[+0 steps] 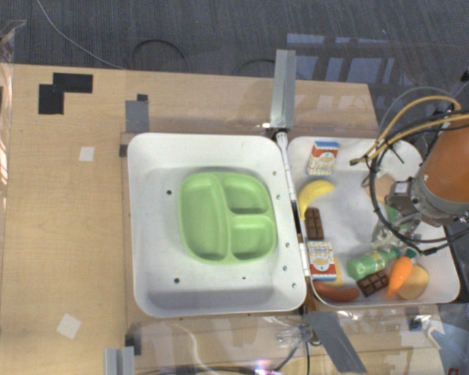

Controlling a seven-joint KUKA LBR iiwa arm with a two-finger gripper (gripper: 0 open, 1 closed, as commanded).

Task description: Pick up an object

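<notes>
1. Starting nearest: the right bin has its clutter packed along the near edge. Left to right there: a carton, a reddish sausage-like piece under it, a brown chocolate block, a green bottle, a carrot and a tan round piece.
2. These touch or overlap, so a pick here risks a two-item pinch or a slip. The carrot lies tilted against the tan piece; the bottle lies on its side just beside the chocolate block.
3. Gripper sits low over the right side of that bin, just far of the bottle and carrot. Wrist and cables hide the fingers, so I cannot tell how far open it is, and nothing can be seen held in it.
4. My read: still the approach or descend step, no grasp confirmed. Likeliest targets are the bottle or carrot, being closest.
5. To do it well: centre over one item, span its narrow side, come straight down and stay off the neighbours and bin wall.
6. Mid-bin: a chocolate bar and banana lie along the left wall, apart from the pile and easier to isolate.
7. Far end: a second carton lies alone.
8. Left bin holds a green tray.
</notes>
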